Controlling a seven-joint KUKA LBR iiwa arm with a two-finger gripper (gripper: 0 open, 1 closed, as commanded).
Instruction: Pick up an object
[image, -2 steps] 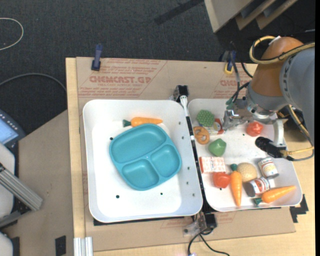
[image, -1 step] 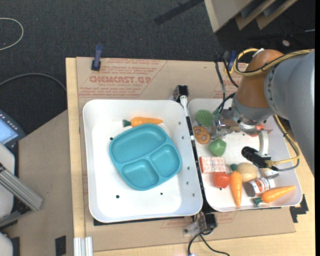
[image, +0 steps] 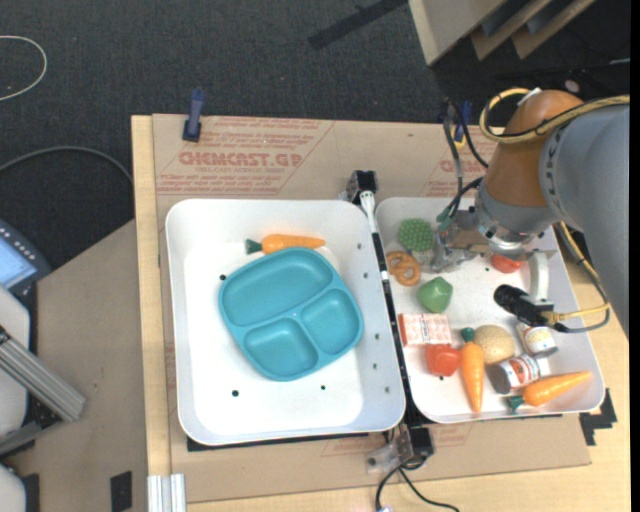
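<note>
Jaws (image: 447, 250) in right bin, green ball (image: 435, 294) just below them.

**Colours across the two bins**

Two white bins (image: 200, 330) sit on a tan worktop (image: 260, 160) printed with red lettering. The left bin holds a turquoise divided plate (image: 290, 313) and an orange carrot (image: 288, 242) with a green top. The right bin (image: 585, 390) holds a green pepper (image: 435, 294), a brown pretzel (image: 404, 267), a red-and-white packet (image: 424, 328) and another orange carrot (image: 472, 376).

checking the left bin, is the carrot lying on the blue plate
No, the carrot lies on the left bin's white floor just past the divided blue plate's far edge.
</note>
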